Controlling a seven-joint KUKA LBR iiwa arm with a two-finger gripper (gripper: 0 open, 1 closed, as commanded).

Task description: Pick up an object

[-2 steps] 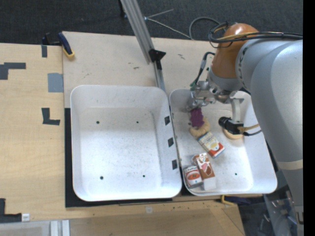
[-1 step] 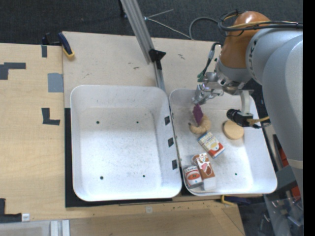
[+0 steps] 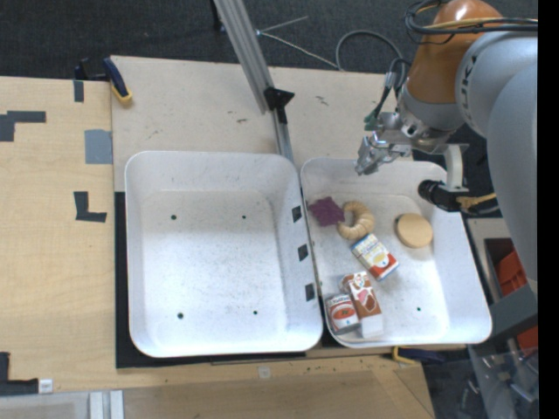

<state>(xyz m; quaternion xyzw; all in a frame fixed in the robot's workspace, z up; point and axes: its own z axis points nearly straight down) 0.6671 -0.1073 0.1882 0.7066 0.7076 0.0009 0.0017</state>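
Arm (image 3: 489,68) bends gripper (image 3: 370,162) over right bin (image 3: 454,304).

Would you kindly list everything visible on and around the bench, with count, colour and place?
shallow white plastic bin, left: 1, white, left half of bench.
shallow white plastic bin, right: 1, white, right half, touching the left one.
purple flat piece: 1, purple, right bin, upper left.
tan ring-shaped pastry toy: 1, tan, beside the purple piece.
round tan bun-like disc: 1, tan, right bin, middle right.
small white carton with blue and orange print: 1, right bin centre.
red and white carton: 1, right bin, near front.
small red-labelled can: 1, front left corner of right bin.
grey metal rail: 1, grey, slanting over the bench back.
two-finger gripper: 1, grey, above right bin's back edge.
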